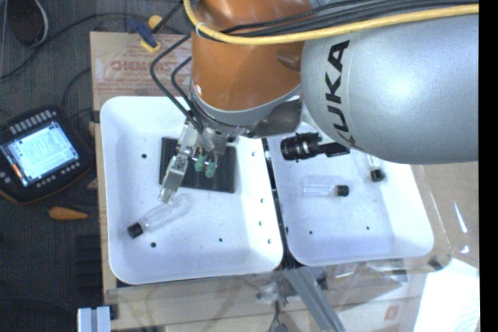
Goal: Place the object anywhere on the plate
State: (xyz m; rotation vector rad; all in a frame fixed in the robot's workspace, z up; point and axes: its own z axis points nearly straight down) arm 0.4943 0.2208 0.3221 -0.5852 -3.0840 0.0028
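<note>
A flat black square plate (226,170) lies in the back half of the left white bin (124,260). A clear vial with a black cap (156,220) lies on its side on the bin floor, in front of the plate's left corner and off the plate. My gripper (172,184) reaches down over the plate's left edge, its tip just above the vial's clear end. I cannot tell whether it touches the vial. The orange wrist band and grey arm hide the back of the bin.
In the right bin (405,241) lie a second clear vial with a black cap (324,188) and a small black piece (377,175). A black camera part (305,145) sticks out over the divider between the bins. A handheld controller (39,153) sits off the bench at left.
</note>
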